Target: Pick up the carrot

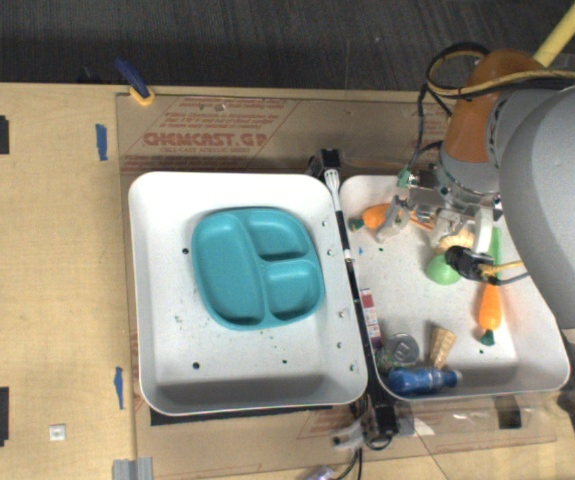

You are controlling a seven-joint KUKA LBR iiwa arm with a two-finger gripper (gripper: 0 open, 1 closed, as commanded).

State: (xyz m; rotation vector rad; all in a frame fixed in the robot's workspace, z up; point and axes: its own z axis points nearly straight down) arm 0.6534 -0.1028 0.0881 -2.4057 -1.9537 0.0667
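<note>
A teal tray (258, 266) sits in the left bin (157, 368). Right of it, the gripper (445, 230) hovers over the other bin (537, 368), well short of the carrot (489, 309) lying beyond; whether its fingers are parted cannot be told. Crowding toys, a green ball (444, 269) among them, could spoil the grab. Bare wooden bench (47, 268) surrounds, dark floor behind.

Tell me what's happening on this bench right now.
A grey robot arm reaches in from the right over the right bin, its tool low near the bin's far end. The carrot lies on the bin floor nearer the camera, not in the tool. The left bin holds a teal divided tray.
</note>
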